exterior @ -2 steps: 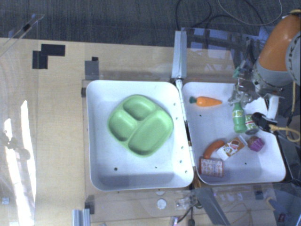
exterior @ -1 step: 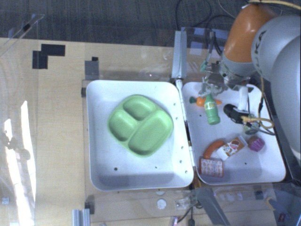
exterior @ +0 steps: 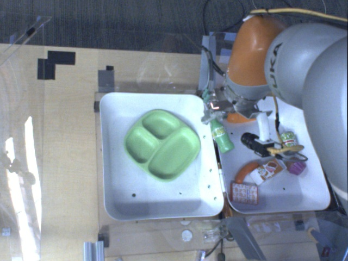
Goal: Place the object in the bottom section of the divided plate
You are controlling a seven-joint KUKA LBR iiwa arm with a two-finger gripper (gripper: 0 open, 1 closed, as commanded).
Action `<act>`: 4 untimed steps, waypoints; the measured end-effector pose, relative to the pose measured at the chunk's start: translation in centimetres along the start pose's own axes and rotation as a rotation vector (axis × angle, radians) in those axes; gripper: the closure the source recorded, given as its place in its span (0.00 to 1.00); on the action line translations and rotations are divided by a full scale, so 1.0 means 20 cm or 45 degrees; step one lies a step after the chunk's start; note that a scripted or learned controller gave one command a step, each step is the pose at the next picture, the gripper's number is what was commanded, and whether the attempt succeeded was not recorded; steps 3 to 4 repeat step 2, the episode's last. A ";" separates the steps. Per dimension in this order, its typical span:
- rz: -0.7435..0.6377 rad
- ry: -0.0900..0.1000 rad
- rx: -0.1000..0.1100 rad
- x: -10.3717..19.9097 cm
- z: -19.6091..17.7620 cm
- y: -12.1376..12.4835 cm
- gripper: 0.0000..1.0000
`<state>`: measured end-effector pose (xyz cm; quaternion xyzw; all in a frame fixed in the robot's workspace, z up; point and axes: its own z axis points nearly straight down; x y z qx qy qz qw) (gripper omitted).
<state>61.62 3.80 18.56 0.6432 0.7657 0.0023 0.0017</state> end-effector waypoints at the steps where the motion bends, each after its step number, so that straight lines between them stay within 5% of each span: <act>1: -0.494 -0.001 -0.005 0.25 -0.14 0.06 1.00; 2: -0.493 -0.001 -0.005 0.25 -0.14 0.06 0.00; 4: -0.493 -0.001 -0.005 0.25 -0.14 0.06 0.00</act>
